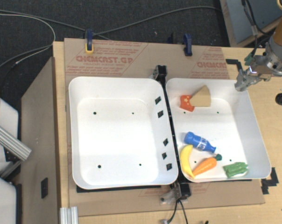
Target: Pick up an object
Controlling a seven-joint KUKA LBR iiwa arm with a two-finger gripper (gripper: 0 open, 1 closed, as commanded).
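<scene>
Two white bins [80, 125] on cardboard-covered bench [131, 55], dark carpet [131, 8] behind.

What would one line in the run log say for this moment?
stage: not yet grasped | gripper: over right bin's far right corner | right bin: banana, carrot, blue bottle

**Ana:** What sits under the two white bins?

**Ben:** A big brown board [145, 55]. It has red words along its far edge.

**Ana:** What is clipped on that edge?

**Ben:** Two clamps. The yellow clamp [89, 42] is near the far left corner. The blue clamp [187, 45] is further right.

**Ana:** And in the middle?

**Ben:** Little black clips [158, 101] in a row, where the left bin [75, 125] meets the right bin [254, 125].

**Ana:** Past the board?

**Ben:** Dark carpet [131, 8] with a thin cable [38, 20] on it.
</scene>
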